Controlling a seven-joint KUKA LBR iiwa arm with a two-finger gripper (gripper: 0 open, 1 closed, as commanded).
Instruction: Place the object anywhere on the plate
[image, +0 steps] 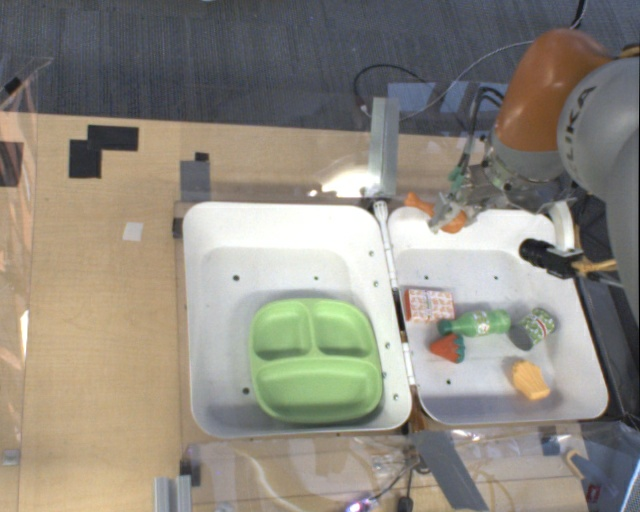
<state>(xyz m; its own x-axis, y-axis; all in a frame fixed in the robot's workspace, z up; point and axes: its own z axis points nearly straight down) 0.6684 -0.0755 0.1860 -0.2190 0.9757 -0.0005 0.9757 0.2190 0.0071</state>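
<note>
Worktop (100, 330) of pale wood runs across the room under the camera, with dark carpet beyond its far edge. On it sit two shallow white bins side by side, the left bin (210, 300) and the right bin (585, 390), their inner rims touching along the middle.

Reaching in from the right is the grey arm (605, 120) with its orange band (540, 80), bent down over the far end of the right bin. Its tool (455, 205) hangs at that bin's back rim, just above or against an orange carrot-like piece (452, 224), with another orange bit (416, 205) just beside it to the left. Whether the tool is gripping that piece, and how far it is spread, I cannot tell from here; the parts are too small and tangled together.

The green plate (315, 360), split into three compartments, lies in the near half of the left bin, with nothing on it.

In the right bin, a small patterned box (428, 303) lies near the inner rim. Just beside it is a green bottle (474, 323) on its side, a red strawberry (449, 347) touching its near end. Further right lie a little can (533, 327) and a yellow-orange lump (530, 379), apart from each other.
</note>
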